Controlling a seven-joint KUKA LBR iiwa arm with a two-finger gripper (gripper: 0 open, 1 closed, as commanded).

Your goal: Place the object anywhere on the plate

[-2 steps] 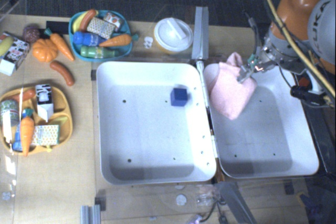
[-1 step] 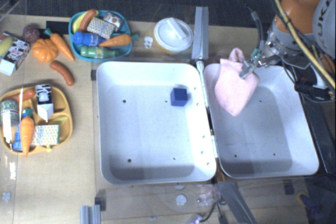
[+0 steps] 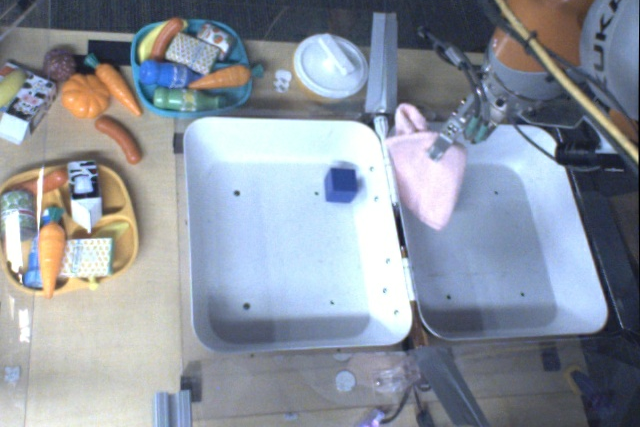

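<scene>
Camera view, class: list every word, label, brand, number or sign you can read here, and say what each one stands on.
"UKA", the tail of a brand name cut off by the frame edge, on the grey arm casing.
Printed toy food boxes in the blue bowl: too small and blurred to read.
Black-and-white cartons in the yellow tray and at the bench's left edge: patterns only, unreadable.
The blue cube and pink cloth carry no text.

A small blue cube sat in the left bin; a pink plate leaned tilted in the right bin.
</scene>
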